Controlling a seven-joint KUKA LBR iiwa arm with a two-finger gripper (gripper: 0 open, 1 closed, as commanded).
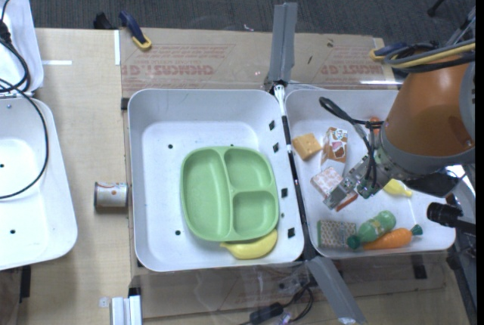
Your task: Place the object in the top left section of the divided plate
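The green divided plate (229, 193) lies in the left bin (151, 165), with one long section on its left and two smaller ones on its right. My gripper (355, 186) hangs low in the right bin (423, 244), over a pink and white packet (326, 181) and a small red item (346, 201). It is well to the right of the plate. The arm's grey and orange wrist (427, 119) hides part of that bin.
A yellow banana (251, 246) lies against the plate's near edge. The right bin also holds an orange block (306, 146), a printed packet (336, 144), a green bottle (372, 229), a carrot (393, 238), a speckled pad (335, 233) and a yellow piece (398, 189). A small can (111, 195) lies left of the bins.
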